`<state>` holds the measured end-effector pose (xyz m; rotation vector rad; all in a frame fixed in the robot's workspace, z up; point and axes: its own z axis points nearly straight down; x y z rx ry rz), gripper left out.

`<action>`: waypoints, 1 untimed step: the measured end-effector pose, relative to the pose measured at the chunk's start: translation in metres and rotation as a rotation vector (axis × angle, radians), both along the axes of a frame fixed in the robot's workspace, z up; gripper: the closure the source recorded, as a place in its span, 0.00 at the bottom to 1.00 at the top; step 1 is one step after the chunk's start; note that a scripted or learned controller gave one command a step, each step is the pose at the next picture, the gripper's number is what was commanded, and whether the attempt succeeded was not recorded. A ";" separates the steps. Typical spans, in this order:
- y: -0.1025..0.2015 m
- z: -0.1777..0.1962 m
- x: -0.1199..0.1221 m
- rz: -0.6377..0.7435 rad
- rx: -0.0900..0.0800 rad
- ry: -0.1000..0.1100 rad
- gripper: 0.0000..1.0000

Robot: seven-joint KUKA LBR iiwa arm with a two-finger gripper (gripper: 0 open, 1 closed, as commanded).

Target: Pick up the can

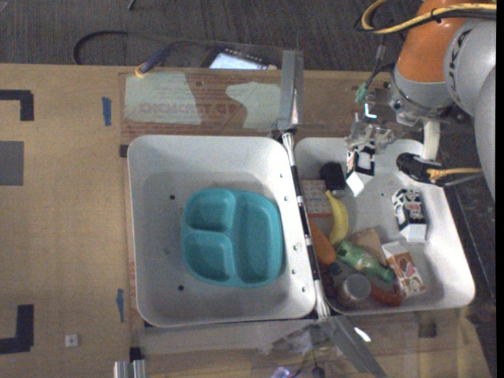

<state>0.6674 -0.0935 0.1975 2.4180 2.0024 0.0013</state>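
The can (355,288) stands upright with its grey lid facing up, in the near left corner of the right bin (453,250). It is wedged between a green bottle (365,260) and a red item (386,296). My gripper (363,150) hangs over the far end of the same bin, well away from the can, above a small black-and-white box (362,162).
The right bin also holds a banana (339,217), an orange carrot-like piece (321,245), a black block (332,176), a black-and-white carton (410,207) and a red-patterned carton (405,268). In the left bin (150,211) lies a teal divided plate (232,237).
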 end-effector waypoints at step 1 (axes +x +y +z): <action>-0.119 0.069 0.000 -0.215 0.000 0.000 1.00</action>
